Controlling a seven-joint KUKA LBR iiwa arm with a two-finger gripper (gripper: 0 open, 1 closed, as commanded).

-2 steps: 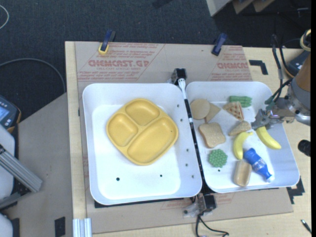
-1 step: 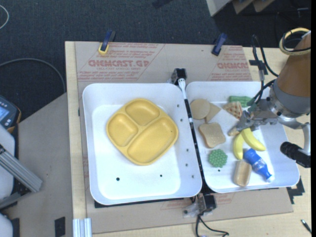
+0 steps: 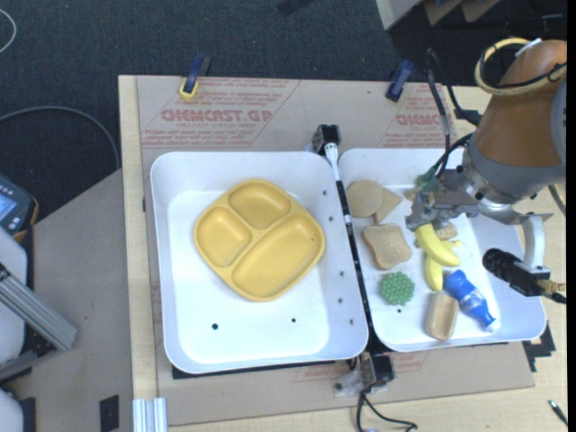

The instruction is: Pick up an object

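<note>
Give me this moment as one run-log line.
arm: over right bin | gripper: above banana, grasp unclear | yellow plate: left bin

You're looking at a robotics lab. A plywood bench (image 3: 270, 106) stamped with a maker's name carries two clamped white bins (image 3: 171, 241), with loose cables (image 3: 54, 115) lying on dark carpet (image 3: 135, 16).

Two white bins (image 3: 171, 241), one yellow divided plate (image 3: 259, 238), one banana (image 3: 436, 250), one blue bottle (image 3: 470, 298), one green ball (image 3: 396, 287)
</note>
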